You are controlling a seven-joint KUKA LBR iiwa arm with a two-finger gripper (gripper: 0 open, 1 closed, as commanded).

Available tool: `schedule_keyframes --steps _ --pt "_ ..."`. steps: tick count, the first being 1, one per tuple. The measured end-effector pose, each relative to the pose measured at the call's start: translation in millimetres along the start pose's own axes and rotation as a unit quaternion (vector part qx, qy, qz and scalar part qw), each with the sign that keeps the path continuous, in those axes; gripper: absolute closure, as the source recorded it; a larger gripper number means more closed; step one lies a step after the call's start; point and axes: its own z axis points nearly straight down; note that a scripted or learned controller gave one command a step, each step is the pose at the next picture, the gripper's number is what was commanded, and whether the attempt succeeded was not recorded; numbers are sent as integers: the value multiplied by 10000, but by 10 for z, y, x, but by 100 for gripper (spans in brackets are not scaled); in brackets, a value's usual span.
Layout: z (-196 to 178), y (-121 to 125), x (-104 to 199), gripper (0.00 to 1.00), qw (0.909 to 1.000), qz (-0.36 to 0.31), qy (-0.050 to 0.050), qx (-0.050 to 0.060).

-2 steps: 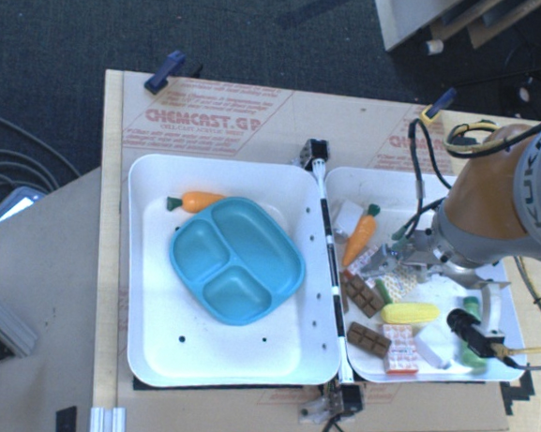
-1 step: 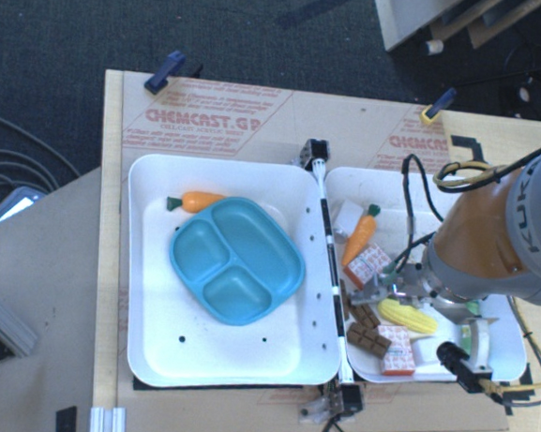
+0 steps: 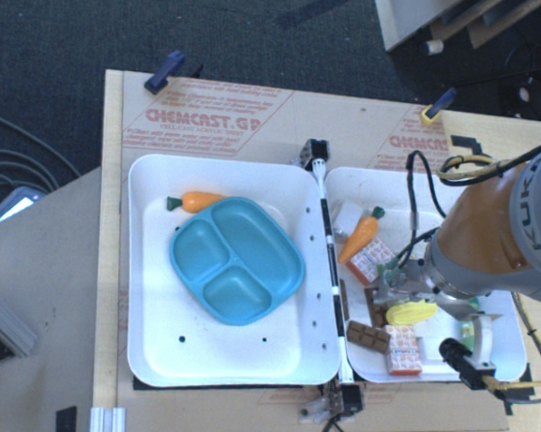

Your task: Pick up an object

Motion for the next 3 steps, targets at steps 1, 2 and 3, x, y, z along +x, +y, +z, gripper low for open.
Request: schedule_keyframes --steps 1,2,3 --pt "4 -4 0 0 10000 -1 1 6" --pt "134 312 -11 0 10000 1 -8 45" --pt "132 202 -111 0 10000 2 -2 57"
